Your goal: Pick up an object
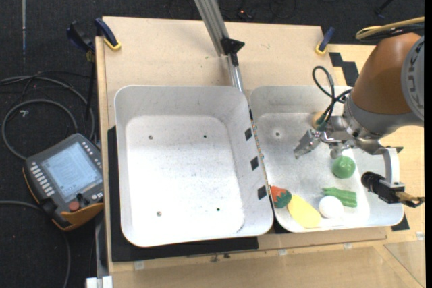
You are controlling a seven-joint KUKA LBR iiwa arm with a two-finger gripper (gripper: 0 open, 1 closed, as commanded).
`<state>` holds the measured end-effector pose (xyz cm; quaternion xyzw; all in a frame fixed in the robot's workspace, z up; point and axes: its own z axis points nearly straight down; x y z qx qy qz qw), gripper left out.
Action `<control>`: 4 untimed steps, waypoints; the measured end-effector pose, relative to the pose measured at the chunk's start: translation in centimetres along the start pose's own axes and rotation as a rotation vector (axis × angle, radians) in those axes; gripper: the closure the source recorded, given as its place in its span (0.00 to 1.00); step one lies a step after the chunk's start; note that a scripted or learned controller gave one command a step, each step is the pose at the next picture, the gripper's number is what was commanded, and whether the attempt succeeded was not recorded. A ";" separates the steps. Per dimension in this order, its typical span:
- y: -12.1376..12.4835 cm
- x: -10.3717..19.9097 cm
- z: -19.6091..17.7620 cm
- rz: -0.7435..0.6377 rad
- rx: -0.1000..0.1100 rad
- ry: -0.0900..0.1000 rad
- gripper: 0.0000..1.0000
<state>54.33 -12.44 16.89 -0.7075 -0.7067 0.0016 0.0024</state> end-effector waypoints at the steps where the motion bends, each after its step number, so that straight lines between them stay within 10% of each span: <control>1: -0.2 0.1 6.5 0.000 0.001 0.000 0.00; 2: 0.0 0.1 5.0 0.000 -0.006 -0.001 1.00; 4: 0.6 0.8 -7.3 -0.004 -0.014 -0.003 1.00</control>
